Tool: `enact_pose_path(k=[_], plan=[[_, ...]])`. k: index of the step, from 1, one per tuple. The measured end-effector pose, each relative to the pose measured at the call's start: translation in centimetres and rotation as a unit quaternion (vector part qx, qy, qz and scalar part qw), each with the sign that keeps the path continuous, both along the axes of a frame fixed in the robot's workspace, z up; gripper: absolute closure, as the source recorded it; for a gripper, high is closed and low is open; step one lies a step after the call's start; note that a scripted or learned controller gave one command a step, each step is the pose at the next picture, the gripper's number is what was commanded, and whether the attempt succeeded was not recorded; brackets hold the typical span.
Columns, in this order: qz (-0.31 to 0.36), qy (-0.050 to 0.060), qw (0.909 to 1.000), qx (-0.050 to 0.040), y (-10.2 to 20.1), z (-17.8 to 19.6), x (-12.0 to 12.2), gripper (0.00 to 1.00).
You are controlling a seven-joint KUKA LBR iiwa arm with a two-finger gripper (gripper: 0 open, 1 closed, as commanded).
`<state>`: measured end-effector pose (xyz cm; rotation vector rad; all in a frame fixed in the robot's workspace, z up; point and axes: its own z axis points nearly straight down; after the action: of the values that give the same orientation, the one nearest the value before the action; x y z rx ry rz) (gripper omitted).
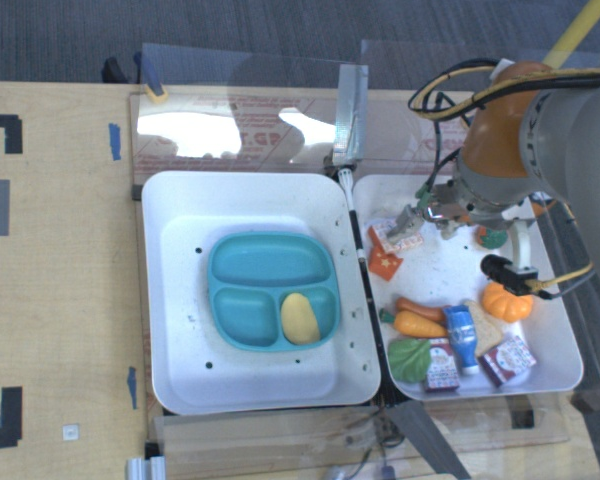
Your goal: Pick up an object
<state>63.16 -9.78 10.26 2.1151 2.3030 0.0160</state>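
Observation:
My gripper [410, 222] hangs over the upper left part of the right bin [570, 368], at the end of the grey arm with its orange band. Just below and left of it lies a small red carton [384, 259], apart from the gripper as far as I can see. Lower in the same bin lie an orange carrot [420, 319], a green leafy piece [409, 359], a blue can [462, 335], a red-and-white carton [442, 367], a maroon carton [509, 360] and an orange pumpkin-like piece [507, 304]. A small green piece [494, 236] sits beside the wrist.
The left bin [170, 298] holds a teal divided plate [270, 263] with a yellow oval piece [300, 319] in its lower right compartment. A metal post [350, 118] stands behind the ridge where the two bins meet.

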Motion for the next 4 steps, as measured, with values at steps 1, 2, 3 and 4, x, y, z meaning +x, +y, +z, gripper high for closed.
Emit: enact_pose_path(k=[1,2,3,4], plan=[[0.023,0.0,0.9997,0.001,-0.9,-0.7,2.5,0.0],[0.026,-0.003,0.9996,-0.0011,0.1,-0.6,0.8,0.0],[0.117,0.004,0.9931,-0.0012,1.8,8.8,3.8,0.0],[0.05,0.009,0.9987,0.0013,6.1,8.3,3.2,0.0]])
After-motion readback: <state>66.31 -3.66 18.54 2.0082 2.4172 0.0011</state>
